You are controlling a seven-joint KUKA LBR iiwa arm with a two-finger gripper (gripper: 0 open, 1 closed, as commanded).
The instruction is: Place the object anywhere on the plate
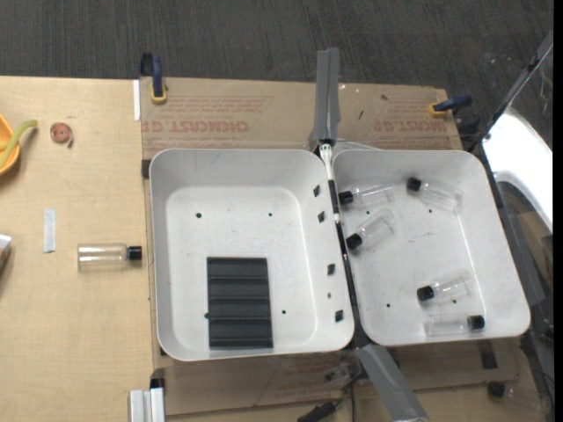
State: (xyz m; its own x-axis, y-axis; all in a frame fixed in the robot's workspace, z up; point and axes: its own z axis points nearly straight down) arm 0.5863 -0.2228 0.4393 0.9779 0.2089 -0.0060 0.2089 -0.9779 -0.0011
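Note:
A dark ribbed rectangular plate lies flat in the near part of the left white bin. Nothing rests on it. The right white bin holds several clear vials with black caps, all lying on their sides. One vial and another vial lie near the divider between the bins. A third vial sits toward the back. Two more, a vial and a vial, lie by the near right corner.
Another clear vial lies on the wooden bench left of the bins, near a small white strip. A yellow object pokes in at the left edge. Clamps hold cardboard behind the bins.

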